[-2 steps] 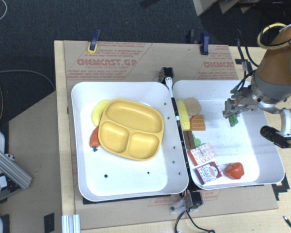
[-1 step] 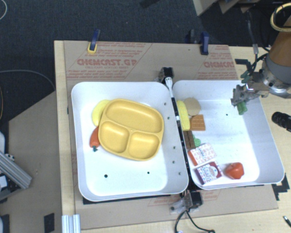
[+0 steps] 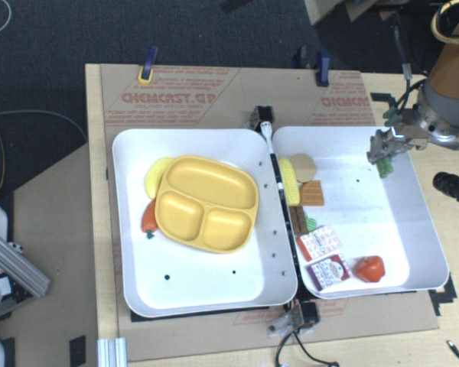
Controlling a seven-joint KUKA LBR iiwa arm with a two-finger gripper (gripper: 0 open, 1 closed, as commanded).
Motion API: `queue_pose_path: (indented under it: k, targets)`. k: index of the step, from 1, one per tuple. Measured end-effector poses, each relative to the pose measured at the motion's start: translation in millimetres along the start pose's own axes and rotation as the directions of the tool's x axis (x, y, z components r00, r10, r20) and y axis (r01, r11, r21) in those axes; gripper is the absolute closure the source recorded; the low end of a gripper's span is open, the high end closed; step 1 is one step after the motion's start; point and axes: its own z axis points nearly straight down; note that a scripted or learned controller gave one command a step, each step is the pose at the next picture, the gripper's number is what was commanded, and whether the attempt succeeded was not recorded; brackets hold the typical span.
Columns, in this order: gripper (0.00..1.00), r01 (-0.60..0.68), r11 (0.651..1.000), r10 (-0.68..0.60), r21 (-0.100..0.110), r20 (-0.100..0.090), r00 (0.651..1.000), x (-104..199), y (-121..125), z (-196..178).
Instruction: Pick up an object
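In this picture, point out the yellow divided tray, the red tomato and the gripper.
yellow divided tray (image 3: 206,202): camera view, middle ridge.
red tomato (image 3: 369,268): camera view, its top.
gripper (image 3: 385,159): camera view, its tip.

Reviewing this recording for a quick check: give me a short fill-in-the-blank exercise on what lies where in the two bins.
1. The yellow divided tray lies in the ___ bin.
2. The red tomato-like object lies near the right bin's ___ corner.
3. The gripper is above the ___ bin, at its far right.
4. The orange-red carrot-like object peeks out beside the tray's ___ edge.

Missing words: left; near right; right; left
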Motion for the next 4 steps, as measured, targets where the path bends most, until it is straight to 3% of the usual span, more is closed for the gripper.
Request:
queue_pose_path:
  k: [2, 3, 4]
  targets:
    - [1.00, 0.004, 1.000, -0.004, 0.007, -0.005, 1.000, 112, -44, 11]
    - [1.00, 0.001, 1.000, -0.001, 0.007, -0.003, 1.000, 136, -65, 8]
    - [1.00, 0.000, 1.000, 0.000, 0.000, -0.001, 1.000, 132, -56, -10]
